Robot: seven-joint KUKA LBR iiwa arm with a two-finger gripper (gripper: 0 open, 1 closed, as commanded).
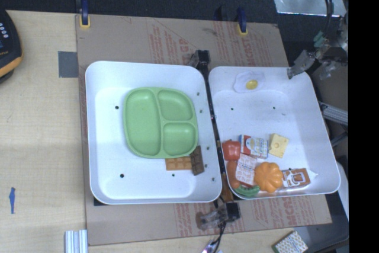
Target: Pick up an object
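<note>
- Brown cardboard covers the bench (177, 38), and two white bins sit on it side by side.
- Left bin (103, 127): a green divided plate (160, 121) at its centre, with an orange block (177, 164) and a brown block (197, 160) just beside the plate's near edge.
- Right bin (296, 115): a fried-egg toy (249, 83) at its far edge; along its near edge a cheese wedge (278, 144), small cartons (251, 148) and an orange pumpkin (267, 176) crowd together.
- Arm parts (323, 53) sit past the right bin's far right corner; whether the pincer is apart or together cannot be told.
- Judged step: before the approach, nothing lifted. The next move calls for choosing a target, probably the well-separated egg, and descending over it.

Right bin's (308, 121) middle lies open; toys (263, 166) crowd its near edge.
</note>
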